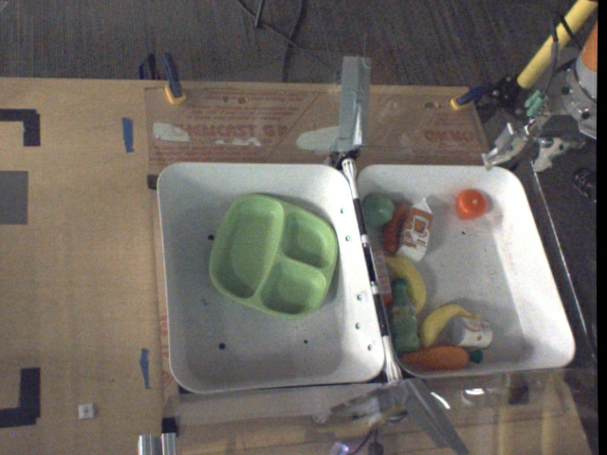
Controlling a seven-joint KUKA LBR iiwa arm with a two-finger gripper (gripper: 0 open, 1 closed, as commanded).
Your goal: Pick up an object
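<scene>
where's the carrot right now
The carrot lies in the right bin, against its near wall at the bottom of the camera view, just below a banana and a small white bottle.

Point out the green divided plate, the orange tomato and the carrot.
green divided plate (248, 249): camera view, its large compartment.
orange tomato (470, 203): camera view, its top.
carrot (436, 357): camera view, mid-body.

The counter (76, 282) looks like matt, pale wood or board. Both white bins (190, 349) (531, 292) look like smooth plastic with a faint sheen. The green divided plate (275, 254) at centre is smooth, glossy-looking plastic. A grey metal bracket (353, 102) at upper centre looks brushed.
</scene>
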